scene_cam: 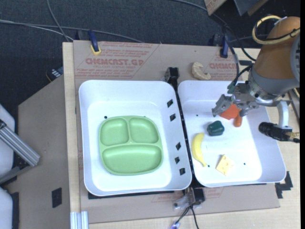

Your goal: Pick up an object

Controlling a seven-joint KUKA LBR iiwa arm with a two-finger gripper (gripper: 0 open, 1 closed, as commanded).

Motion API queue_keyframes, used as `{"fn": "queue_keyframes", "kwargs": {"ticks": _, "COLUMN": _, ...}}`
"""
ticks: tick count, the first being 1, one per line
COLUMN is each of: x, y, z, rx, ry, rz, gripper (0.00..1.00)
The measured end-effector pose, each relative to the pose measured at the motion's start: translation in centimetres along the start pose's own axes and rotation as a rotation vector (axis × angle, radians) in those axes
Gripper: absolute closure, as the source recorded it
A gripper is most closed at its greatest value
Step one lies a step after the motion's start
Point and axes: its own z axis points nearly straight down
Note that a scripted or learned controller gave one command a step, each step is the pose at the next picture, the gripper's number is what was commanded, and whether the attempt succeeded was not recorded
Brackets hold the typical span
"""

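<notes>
My gripper (233,108) hangs over the upper middle of the right bin (267,168). An orange, carrot-like object (232,113) sits between its two grey fingers (220,106), which press on both of its sides; its lower tip pokes out below them. Just below and to the left, a dark green object (215,128) lies on the bin floor. A yellow banana (198,148) rests by the bin's left wall. A yellow cheese-like wedge (224,164) is near the front.
In the left bin (90,104) lies a green divided plate (131,144). A beige curved piece (201,70) sits on the bench behind the right bin. Black clips run along the wall between the bins (178,123).
</notes>
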Motion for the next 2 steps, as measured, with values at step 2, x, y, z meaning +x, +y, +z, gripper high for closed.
{"fn": "queue_keyframes", "kwargs": {"ticks": 2, "x": 0.8, "y": 0.6, "z": 5.3, "rx": -0.009, "ry": -0.001, "rz": -0.003, "gripper": 0.00}}
